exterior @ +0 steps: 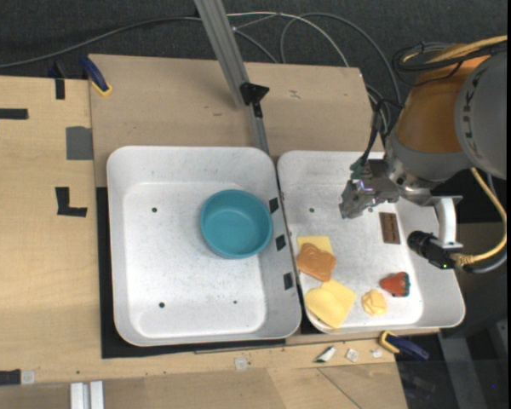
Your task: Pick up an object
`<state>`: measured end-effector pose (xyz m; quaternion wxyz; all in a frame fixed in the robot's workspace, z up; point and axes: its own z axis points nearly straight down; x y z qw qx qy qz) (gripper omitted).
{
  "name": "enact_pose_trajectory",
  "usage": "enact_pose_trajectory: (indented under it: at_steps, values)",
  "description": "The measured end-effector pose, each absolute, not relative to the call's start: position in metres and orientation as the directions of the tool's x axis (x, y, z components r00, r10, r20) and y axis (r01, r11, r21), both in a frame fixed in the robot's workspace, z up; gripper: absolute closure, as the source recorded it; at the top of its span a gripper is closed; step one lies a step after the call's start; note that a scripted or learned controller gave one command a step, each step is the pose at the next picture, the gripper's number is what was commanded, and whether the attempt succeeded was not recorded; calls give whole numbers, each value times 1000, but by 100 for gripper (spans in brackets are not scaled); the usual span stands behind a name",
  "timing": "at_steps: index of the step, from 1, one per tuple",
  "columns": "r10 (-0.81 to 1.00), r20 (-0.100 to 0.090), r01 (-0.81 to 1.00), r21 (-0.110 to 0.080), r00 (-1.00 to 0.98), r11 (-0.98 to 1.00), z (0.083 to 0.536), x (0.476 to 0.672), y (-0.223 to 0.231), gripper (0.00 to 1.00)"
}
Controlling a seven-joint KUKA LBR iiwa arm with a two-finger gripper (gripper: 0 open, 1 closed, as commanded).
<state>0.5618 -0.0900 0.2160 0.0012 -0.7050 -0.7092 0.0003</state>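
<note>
My gripper (355, 203) hangs over the upper middle of the right bin (324, 173), above bare bin floor. Below it lie an orange-brown food piece on a yellow slab (315, 261), a pale yellow wedge (331, 302), a small yellow lump (374, 302) and a small red item (396, 285). A brown rectangular block (389, 227) lies just right of the gripper. Nothing shows between the fingers. A blue bowl (235, 222) sits in the left bin (145, 228).
A slanted metal pole (226, 41) crosses the top of the view and ends near the bins' shared wall. Cables (324, 32) loop behind the bins. Blue and yellow clamps (98, 77) hold the bench board at the back left and front right.
</note>
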Motion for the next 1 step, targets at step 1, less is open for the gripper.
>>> enact_pose_trajectory:
  at_steps: [1]
  values:
    - [1000, 2, 1000, -2, -8, 8, 208, 573, -31, 100]
